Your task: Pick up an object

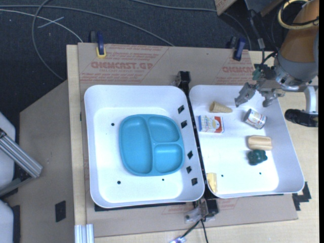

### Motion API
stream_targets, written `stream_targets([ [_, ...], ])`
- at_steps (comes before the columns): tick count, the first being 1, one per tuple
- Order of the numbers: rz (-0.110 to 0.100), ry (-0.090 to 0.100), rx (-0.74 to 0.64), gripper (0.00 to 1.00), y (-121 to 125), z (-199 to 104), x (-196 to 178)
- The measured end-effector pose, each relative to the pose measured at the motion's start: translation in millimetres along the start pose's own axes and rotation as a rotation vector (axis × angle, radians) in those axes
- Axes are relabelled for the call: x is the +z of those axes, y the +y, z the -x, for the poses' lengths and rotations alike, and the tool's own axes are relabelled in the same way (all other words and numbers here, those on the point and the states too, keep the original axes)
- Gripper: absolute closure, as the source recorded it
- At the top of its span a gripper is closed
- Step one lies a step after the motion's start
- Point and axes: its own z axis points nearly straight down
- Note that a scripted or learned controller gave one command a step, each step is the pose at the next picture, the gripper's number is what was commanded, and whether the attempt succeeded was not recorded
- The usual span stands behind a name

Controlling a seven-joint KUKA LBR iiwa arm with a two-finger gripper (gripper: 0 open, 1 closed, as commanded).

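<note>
I see the gripper (256,95) hovering over the far part of the right bin (288,151), fingers spread and holding nothing. Just below it lies a small silver can (255,118) on its side, long axis slanting from upper left to lower right. That bin also contains a cone-shaped piece (220,107), a small carton (210,124), a tan block (259,142), a green lump (256,157) and a yellow piece (211,181). The left bin (98,151) holds a blue divided plate (151,144).
</note>
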Motion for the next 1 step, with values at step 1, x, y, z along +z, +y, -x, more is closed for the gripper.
stream_targets([
  [1,0.015,-0.003,-0.003,0.00,2.9,-0.4,-9.3],
])
